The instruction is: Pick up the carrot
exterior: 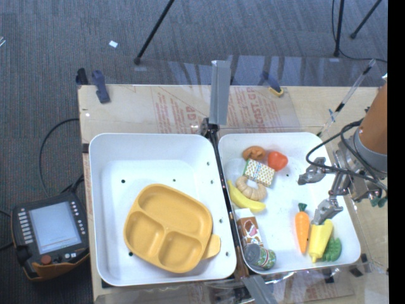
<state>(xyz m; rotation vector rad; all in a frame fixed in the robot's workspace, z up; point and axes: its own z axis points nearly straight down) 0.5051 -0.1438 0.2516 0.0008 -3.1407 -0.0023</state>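
Note:
The orange carrot with a green top lies in the right bin, near its front right corner, pointing toward the front. My gripper hangs over the right side of that bin, just behind and to the right of the carrot. Its two fingers are spread apart and hold nothing. One fingertip sits close above the carrot's green end, apart from it.
A yellow corn cob and a green vegetable lie right beside the carrot. A banana, a checked box, a tomato, a can and other toys fill the bin's left half. A yellow divided plate sits in the left bin.

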